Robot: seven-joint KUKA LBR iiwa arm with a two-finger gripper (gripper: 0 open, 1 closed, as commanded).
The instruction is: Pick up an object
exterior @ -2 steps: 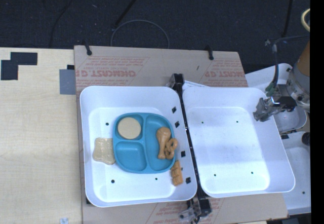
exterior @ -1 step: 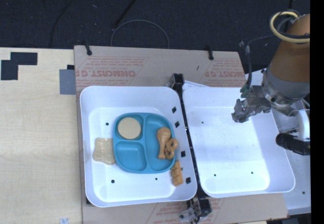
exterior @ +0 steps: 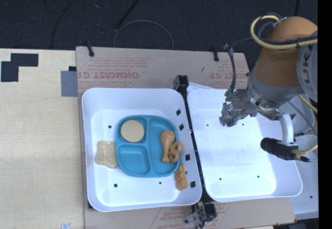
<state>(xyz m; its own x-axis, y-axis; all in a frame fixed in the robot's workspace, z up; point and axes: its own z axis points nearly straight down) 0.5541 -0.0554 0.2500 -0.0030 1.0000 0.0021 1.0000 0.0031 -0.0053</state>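
Note:
A blue three-part tray [exterior: 136, 160] lies in the left bin [exterior: 98, 103]. A round tan cookie [exterior: 132, 130] rests in its upper left part, and a brown pretzel-like piece [exterior: 170, 145] lies in its right part. A pale bread-like slab [exterior: 106, 154] sits on the bin floor left of the tray. A small brown chunk [exterior: 180, 177] lies below the tray's right corner. My gripper [exterior: 228, 118] hangs over the upper left of the right bin [exterior: 249, 191], away from all these objects. Nothing shows between its fingers.
A black divider [exterior: 189, 140] runs between the two bins. A black cylindrical part with a yellow cable [exterior: 280, 149] juts over the right bin's right side. The arm's orange-banded body [exterior: 282, 62] looms above the right bin's far edge.

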